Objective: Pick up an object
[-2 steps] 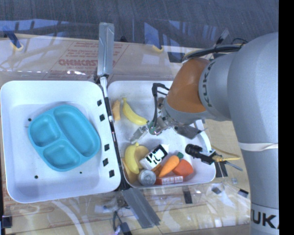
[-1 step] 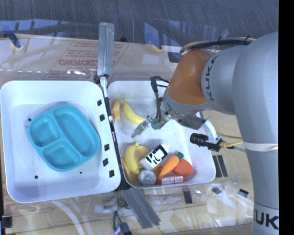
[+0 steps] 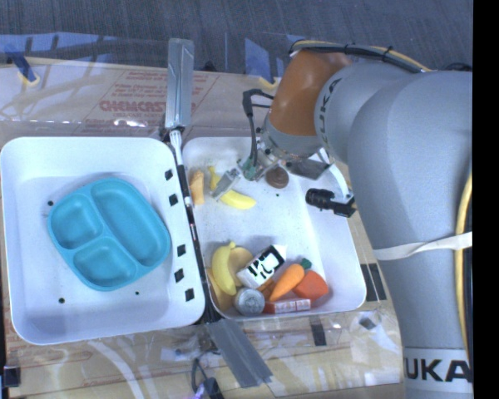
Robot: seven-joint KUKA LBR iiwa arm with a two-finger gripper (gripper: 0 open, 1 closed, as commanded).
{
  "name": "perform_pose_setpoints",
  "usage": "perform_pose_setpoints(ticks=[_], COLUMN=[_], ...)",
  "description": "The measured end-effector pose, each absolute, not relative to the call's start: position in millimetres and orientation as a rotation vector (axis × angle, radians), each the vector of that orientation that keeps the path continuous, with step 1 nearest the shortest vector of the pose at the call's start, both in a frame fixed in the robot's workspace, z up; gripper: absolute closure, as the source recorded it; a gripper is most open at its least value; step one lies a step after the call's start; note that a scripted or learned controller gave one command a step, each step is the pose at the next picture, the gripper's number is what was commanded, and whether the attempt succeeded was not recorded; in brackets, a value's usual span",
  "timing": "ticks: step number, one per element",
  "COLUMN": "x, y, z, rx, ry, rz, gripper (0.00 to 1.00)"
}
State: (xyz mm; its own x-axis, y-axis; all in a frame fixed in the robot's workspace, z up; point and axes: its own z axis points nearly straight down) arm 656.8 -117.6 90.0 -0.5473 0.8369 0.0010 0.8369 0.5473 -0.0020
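Trouble is probably coming from clutter: the small yellow piece [image 3: 237, 199] is lying close to other bits near the right bin's [image 3: 337, 256] back wall, so fingers could be nudging it away. The gripper [image 3: 251, 169] is hanging just above it, arm reaching in from the right; jaw state, can't tell.
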Motion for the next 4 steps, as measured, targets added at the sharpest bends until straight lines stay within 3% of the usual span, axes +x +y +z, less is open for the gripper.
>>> perform_pose_setpoints(ticks=[3,4], x=[652.3,653.1], y=[-98.8,-98.6], z=[90.4,99.6], rx=[-1.315,-1.314], ry=[-2.848,-2.848], rz=[0.001,0.000], gripper=[0.00,1.00])
